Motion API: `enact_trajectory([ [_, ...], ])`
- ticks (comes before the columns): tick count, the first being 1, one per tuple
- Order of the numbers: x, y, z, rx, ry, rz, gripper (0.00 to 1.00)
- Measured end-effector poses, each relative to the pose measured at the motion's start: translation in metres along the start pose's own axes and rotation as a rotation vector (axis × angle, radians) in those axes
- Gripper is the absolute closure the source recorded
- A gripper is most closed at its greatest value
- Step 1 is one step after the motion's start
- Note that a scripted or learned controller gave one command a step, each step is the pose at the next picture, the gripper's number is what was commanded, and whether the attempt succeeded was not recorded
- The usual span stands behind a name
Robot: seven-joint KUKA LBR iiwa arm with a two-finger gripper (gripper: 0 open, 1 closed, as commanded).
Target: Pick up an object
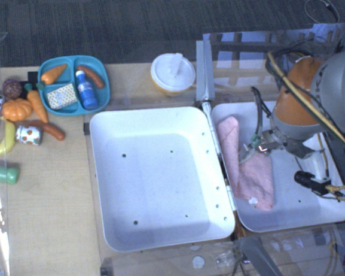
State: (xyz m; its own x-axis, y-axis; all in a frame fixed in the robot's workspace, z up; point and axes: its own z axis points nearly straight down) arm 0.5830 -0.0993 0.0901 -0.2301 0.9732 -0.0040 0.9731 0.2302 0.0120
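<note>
— Location of the task item?
— Soft pink folded cloth [247, 170], lying flat in the right-hand shallow white bin [299, 213], along that bin's left wall. Upper end rolled, lower end spread wider toward the bin's near edge.
— Position of the two-finger gripper [252, 146]?
— Down over the cloth's upper half, at the end of the grey arm with orange band [305, 108]. Reaching in from the cloth's right. Tip at or just above the fabric; contact not certain.
— Finger state?
— Cannot tell; tip too small and cluttered with cables to read. No cloth seen lifted.
— Anything else near the cloth?
— Left-hand shallow white bin [158, 178] just beside the cloth's bin. Round white lidded container [173, 73] beyond it. Teal divided plate of toy food [73, 85] well to the cloth's left, with loose toy vegetables [29, 117] further left still.
</note>
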Motion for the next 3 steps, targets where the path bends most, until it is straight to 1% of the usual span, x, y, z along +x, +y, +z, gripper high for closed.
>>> enact_trajectory([
  [1, -0.003, -0.071, -0.002, -0.002, -0.002, 0.055, 0.0],
  [2, -0.003, -0.067, -0.014, -0.011, -0.006, 0.052, 1.0],
  [3, 0.058, 0.013, -0.158, 0.008, 0.003, 0.029, 1.0],
])
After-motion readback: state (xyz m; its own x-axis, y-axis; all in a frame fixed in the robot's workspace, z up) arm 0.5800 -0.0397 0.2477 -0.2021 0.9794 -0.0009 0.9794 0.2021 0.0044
